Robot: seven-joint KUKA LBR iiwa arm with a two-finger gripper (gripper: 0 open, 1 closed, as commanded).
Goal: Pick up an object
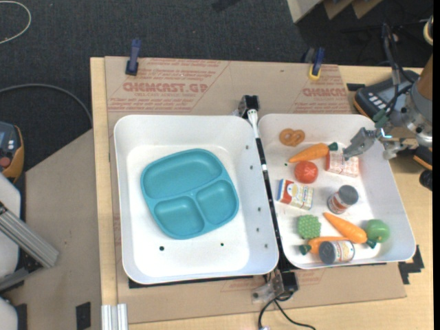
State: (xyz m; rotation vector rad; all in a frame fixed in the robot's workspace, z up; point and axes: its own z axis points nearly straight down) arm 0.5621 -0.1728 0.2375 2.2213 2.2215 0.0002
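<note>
Pink-white packet (342, 163) just beside the hand (360, 143), lower left

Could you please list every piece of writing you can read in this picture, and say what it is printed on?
"CHEMCAST", then what looks like "G P", in red, repeated across the brown paper-covered board under the bins; its smaller red lines are blurred.
Small white carton with blue and red print: label too small to read.
Small dark-capped bottle: label unreadable.

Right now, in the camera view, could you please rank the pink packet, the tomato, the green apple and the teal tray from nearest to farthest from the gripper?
Measured from the gripper:
1. Pink packet, just below-left of it.
2. Tomato, further left in the right bin.
3. Green apple, at that bin's near right corner.
4. Teal tray, in the left bin.
</note>
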